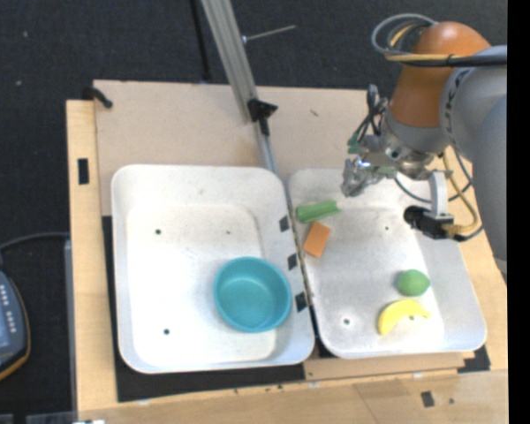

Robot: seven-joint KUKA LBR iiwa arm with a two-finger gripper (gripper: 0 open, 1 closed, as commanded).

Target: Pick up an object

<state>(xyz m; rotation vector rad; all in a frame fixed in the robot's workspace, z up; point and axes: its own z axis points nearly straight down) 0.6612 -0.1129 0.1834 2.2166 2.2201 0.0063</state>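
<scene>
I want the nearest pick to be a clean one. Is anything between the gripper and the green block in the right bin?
Nothing visible. The gripper hangs over the right bin, with bare floor between it and the green block. The orange block lies beyond it.

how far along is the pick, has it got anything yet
Nothing looks picked yet. The gripper hangs over the far end of the right bin, near the green block and orange block, with nothing seen between its fingers. Left: descend, grasp and lift one object.
</scene>
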